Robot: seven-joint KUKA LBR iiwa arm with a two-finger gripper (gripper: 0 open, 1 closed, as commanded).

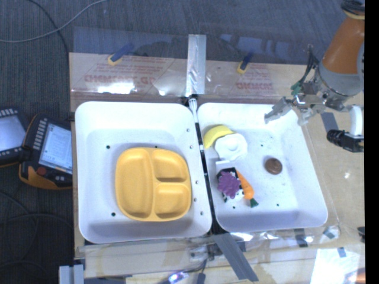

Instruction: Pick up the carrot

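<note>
Pincer (288, 109) hovers with fingers spread wide and nothing between them, above the right bin's (308, 176) far right corner. Well apart from it, the carrot (246, 190) lies just beside a purple toy (228, 183) toward the bin's near side.

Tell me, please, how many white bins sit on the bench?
2: the left bin holding the yellow divided plate, and the right bin holding the carrot. None appears hidden.
</note>
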